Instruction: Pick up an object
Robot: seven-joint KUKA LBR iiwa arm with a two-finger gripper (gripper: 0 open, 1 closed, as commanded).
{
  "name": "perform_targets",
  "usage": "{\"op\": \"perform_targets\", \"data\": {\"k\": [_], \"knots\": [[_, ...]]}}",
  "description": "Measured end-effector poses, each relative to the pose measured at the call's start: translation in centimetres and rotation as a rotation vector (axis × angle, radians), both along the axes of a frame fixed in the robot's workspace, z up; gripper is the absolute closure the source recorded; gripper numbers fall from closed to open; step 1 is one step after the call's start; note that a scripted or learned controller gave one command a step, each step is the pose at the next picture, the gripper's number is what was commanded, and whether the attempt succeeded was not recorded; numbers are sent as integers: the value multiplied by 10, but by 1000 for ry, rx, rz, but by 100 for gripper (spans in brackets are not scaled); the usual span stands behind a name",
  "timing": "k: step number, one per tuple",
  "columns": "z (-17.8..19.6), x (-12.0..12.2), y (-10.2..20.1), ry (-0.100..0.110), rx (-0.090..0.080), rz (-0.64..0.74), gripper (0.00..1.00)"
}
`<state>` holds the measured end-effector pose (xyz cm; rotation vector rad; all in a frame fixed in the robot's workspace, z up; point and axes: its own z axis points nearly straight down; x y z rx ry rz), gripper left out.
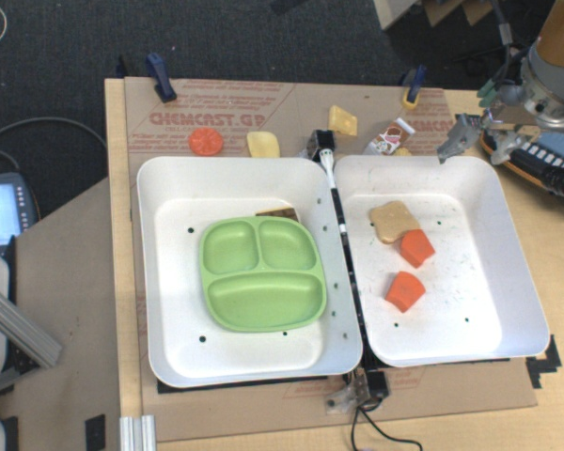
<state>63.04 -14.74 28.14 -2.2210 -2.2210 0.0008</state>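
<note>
The arm's wrist is a pale grey ribbed cylinder (dark cables trailing above it), and its hand is grey metal with angular fingers.

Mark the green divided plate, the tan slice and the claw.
green divided plate (261, 274): camera view, ridge between compartments.
tan slice (393, 220): camera view, top face.
claw (470, 136): camera view, between fingertips.

Green plate, orange blocks (two), tan bread slice, white bins.
</note>
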Motion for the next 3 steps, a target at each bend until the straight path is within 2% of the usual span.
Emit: {"op": "perform_targets", "data": {"k": [1, 2, 3], "knots": [[-122, -44, 22, 14, 4, -1, 0], [-202, -56, 28, 7, 2, 0, 0], [-186, -54, 27, -4, -1, -2, 100]]}}
